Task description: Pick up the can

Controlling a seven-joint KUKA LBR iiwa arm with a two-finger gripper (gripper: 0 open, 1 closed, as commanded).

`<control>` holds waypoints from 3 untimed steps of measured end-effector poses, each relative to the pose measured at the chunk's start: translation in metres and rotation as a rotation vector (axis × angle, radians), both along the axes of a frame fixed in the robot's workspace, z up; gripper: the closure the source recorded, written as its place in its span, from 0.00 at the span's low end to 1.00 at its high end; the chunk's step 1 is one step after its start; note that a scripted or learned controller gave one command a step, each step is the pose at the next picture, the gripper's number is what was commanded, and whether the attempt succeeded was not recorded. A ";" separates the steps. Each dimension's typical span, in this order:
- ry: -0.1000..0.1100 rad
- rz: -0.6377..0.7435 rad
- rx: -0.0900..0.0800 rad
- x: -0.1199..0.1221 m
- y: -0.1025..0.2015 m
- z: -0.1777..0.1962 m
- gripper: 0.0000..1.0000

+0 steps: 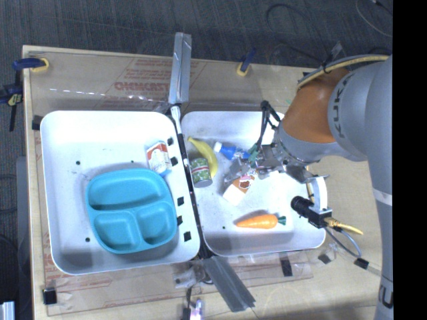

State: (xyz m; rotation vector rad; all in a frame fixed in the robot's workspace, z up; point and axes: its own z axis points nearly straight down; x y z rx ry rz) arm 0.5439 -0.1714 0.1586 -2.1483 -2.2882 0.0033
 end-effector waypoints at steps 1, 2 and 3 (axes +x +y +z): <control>-0.003 0.019 -0.001 0.017 0.020 0.080 0.00; -0.010 0.058 -0.001 -0.003 0.007 -0.037 0.00; -0.034 0.043 -0.007 0.000 -0.038 -0.051 0.00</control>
